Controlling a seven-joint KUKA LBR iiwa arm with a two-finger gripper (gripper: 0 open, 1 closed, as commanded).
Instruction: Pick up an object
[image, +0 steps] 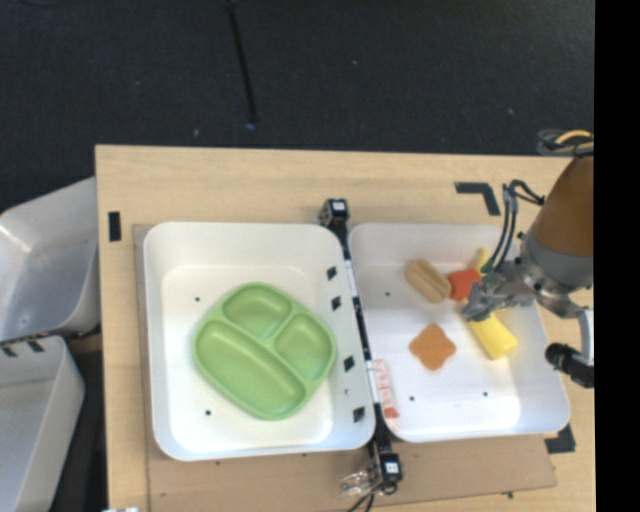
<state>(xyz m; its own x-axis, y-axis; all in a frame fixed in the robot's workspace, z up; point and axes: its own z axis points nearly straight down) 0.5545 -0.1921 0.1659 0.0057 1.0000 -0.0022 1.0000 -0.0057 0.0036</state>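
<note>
The right bin (450, 415) holds a tan bread-like roll (427, 280), a small red-orange piece (462, 283), an orange square slab (432, 347) and a yellow block (493, 336). My gripper (487, 301) hangs low over the bin's right part, right above the yellow block's upper end and just right of the red-orange piece. The arm's grey wrist and orange band (566, 215) come in from the right and hide part of the bin's far right side.
The left bin (165, 260) holds a green divided plate (264, 348). A ridge with black clips (352, 320) separates the two bins. Wooden bench (250, 180) surrounds both bins; cables run near the arm at the right edge.
</note>
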